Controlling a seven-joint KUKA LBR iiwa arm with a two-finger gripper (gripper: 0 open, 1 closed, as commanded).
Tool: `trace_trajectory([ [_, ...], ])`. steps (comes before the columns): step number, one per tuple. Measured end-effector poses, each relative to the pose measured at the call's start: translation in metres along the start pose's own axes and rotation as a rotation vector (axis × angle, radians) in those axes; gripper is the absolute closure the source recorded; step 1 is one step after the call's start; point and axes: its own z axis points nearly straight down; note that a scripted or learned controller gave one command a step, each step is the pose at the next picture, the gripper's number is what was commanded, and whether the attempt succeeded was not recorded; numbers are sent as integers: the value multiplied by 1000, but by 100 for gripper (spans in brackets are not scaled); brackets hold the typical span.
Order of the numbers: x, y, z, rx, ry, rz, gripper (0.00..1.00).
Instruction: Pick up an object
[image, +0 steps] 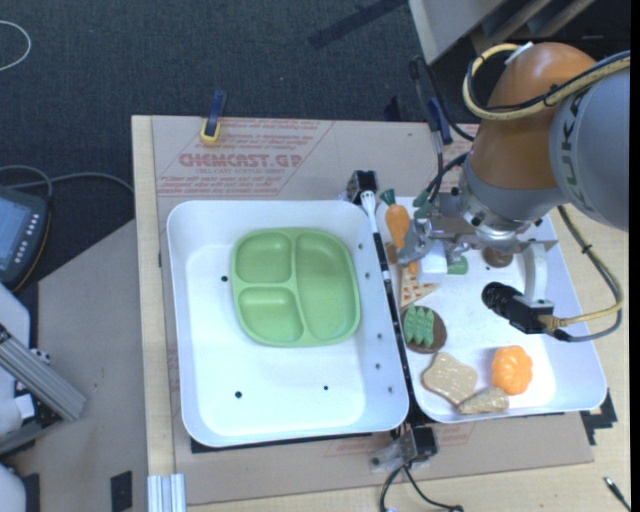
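A robotics lab: the grey-and-orange industrial arm (530, 130) reaches over two shallow white plastic bins (200, 330) on a cardboard-covered bench (250, 155), with loose black cables (70, 185) on dark carpet at upper left.

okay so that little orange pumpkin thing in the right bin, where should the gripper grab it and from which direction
Judging by its pose, take the orange pumpkin across its round body, coming straight down from above. It sits low on the right bin floor, with open floor to its upper left and upper right. The beige pieces lie close at its lower left, so keep the fingers away from that side.
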Motion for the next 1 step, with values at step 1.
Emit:
trace_trajectory([
  [1, 4, -1, 3, 5, 0, 0, 100],
])
